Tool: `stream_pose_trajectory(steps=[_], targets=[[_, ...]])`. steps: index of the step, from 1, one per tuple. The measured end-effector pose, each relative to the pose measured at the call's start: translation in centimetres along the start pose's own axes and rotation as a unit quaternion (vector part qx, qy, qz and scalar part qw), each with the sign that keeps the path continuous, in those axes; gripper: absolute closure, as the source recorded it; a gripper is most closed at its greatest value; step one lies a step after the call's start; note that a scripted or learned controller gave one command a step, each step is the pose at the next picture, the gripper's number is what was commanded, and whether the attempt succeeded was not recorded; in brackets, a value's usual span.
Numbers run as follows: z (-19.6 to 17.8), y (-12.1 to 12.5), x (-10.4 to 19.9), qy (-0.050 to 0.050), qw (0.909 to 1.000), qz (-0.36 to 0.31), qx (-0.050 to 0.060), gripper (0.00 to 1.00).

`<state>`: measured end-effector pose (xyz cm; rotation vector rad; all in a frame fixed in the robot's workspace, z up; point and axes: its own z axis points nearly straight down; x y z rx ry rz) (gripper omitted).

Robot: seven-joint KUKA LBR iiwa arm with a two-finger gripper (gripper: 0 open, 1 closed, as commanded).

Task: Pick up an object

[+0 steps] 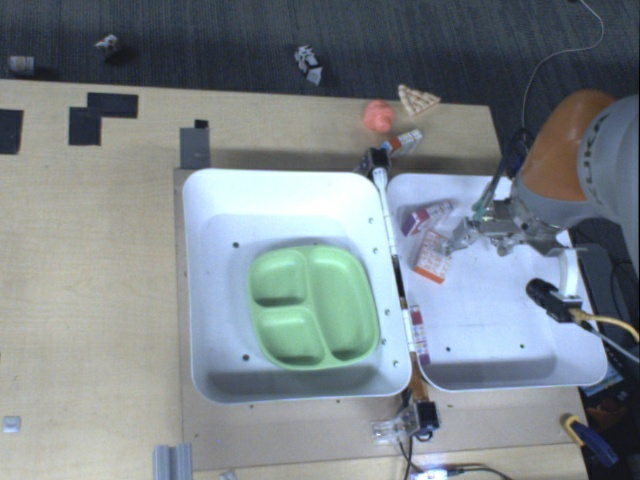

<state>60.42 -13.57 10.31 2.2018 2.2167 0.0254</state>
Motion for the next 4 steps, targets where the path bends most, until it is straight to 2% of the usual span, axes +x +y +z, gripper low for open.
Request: stream_pose_trajectory(steps=[1, 2, 3, 4], targets=[[1.1, -9.1, 3.1, -0.001, 1.0, 0.003, 0.002, 0.0], [-0.2, -8.8, 3.4, 0.002, 1.0, 0.001, 0.0, 1.0], [-10.3, -1.9, 1.8, 0.0, 1.0, 0.001, 0.009, 1.0], [-10.2, -2.0, 1.8, 0.0, 1.0, 0.001, 0.01, 0.0]])
